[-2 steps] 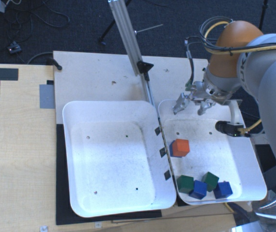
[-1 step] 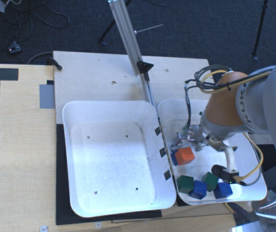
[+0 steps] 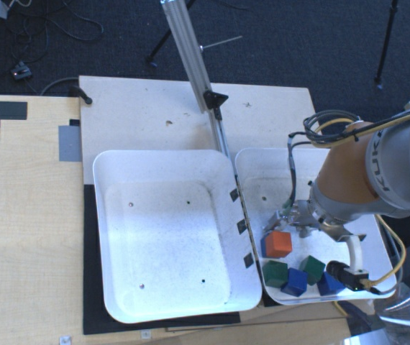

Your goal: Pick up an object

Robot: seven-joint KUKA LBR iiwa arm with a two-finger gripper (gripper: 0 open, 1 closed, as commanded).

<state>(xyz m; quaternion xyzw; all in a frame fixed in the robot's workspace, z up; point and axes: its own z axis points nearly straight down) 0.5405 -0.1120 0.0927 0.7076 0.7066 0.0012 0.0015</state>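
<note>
1. The tool (image 3: 289, 220) sits low in the right bin (image 3: 262, 171), at the lower right of the frame, under the grey arm (image 3: 377, 171) and its orange band (image 3: 342, 167). The wrist body covers most of it from this slanted view, so I cannot tell how the tool stands, wide or narrow, and nothing can be made out held in it.

2. The nearest candidate is the orange block (image 3: 279, 244). It lies just below the tool in the frame and a touch to the left, very close to it, perhaps touching; the view does not settle which. A blue edge shows at the block's left side, against the wall between the bins.

3. This is the relation the coming move turns on, as I judge it: the block is down-frame of the tool, not under it, so a short shift toward the bottom of the frame is needed before closing.

4. The block looks roughly cubic, so no long axis dictates the wrist angle.

5. Further down-frame, along the bin's bottom rim, lie a dark green block (image 3: 275, 272), a blue block (image 3: 296, 282), a second green block (image 3: 312, 268) and another blue block (image 3: 329, 284). They are packed near one another, which makes a clean grasp there harder.

6. The left bin (image 3: 162, 236) fills the centre of the frame, on the bench (image 3: 25, 214).
</note>
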